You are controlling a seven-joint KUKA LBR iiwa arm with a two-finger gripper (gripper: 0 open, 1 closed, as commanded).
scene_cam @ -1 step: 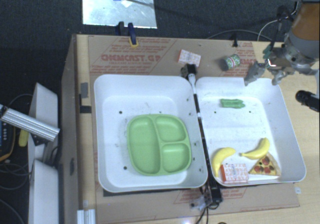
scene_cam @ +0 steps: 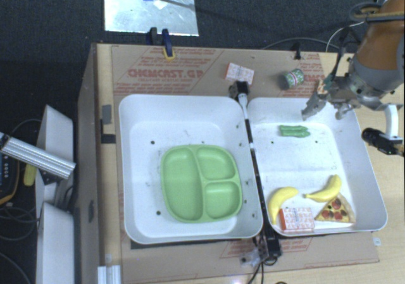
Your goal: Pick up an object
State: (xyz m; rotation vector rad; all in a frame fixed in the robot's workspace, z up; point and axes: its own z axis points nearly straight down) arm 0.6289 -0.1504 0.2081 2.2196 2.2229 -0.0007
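Observation:
My gripper (scene_cam: 328, 111) hangs over the far right corner of the right bin (scene_cam: 354, 162), its two fingers spread open with nothing between them. A green pod-shaped toy (scene_cam: 294, 130) lies in the bin just left of and below the gripper. Along the bin's near edge lie two yellow bananas (scene_cam: 281, 200) (scene_cam: 325, 189), a pizza slice (scene_cam: 336, 211) and a small red and white box (scene_cam: 297, 219).
The left bin (scene_cam: 136, 150) holds a green divided plate (scene_cam: 201, 183). On the cardboard behind the bins sit a small green can (scene_cam: 293, 78) and a white tag (scene_cam: 240, 73). A blue clamp (scene_cam: 166, 41) grips the bench's far edge.

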